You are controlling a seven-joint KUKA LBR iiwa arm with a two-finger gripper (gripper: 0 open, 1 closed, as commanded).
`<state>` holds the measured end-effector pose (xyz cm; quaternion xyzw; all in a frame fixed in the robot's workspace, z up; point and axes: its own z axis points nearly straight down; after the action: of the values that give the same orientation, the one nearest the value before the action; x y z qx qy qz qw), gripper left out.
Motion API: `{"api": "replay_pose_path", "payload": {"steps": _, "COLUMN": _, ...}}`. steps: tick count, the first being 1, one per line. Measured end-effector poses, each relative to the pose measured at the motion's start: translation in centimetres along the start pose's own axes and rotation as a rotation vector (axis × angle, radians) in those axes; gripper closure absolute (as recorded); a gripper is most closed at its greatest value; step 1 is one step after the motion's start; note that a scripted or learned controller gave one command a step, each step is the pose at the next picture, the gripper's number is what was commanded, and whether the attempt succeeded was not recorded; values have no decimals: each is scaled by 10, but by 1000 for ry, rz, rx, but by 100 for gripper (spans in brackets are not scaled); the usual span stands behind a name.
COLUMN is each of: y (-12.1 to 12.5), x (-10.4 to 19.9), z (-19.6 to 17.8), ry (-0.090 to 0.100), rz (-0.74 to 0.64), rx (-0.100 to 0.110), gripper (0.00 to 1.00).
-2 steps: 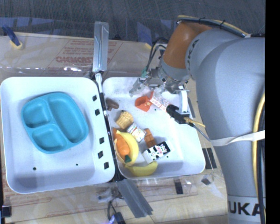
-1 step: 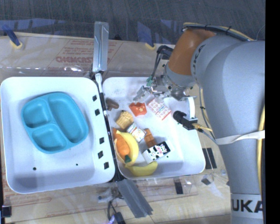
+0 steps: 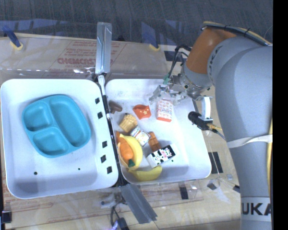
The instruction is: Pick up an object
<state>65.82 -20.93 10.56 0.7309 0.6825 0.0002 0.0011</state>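
The right bin (image 3: pixel 194 150) holds several small items. A white and red carton (image 3: pixel 164 110) lies near its far side, with a small orange-red piece (image 3: pixel 142 111) to its left. Nearer the front sit a tan jar (image 3: pixel 128 122), a brown bottle (image 3: pixel 154 140), a black and white patterned box (image 3: pixel 162 155), an orange carrot-like piece (image 3: pixel 126 152) and yellow bananas (image 3: pixel 145 174). My gripper (image 3: pixel 169 91) hangs low over the bin's far side, just above the carton's far end. Nothing is seen lifted by it.
The left bin (image 3: pixel 19 176) holds a blue divided plate (image 3: pixel 55 123). A dark brown item (image 3: pixel 114 107) lies by the divider between the bins. The grey arm (image 3: pixel 240 90) covers the right side of the bench, with a black and white part (image 3: pixel 201 116) over the right bin's rim.
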Motion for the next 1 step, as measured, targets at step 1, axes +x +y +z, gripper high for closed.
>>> {"api": "replay_pose_path", "payload": {"steps": 1, "y": -16, "x": 25, "z": 14, "ry": 1, "rz": 43, "rx": 6, "gripper": 0}}
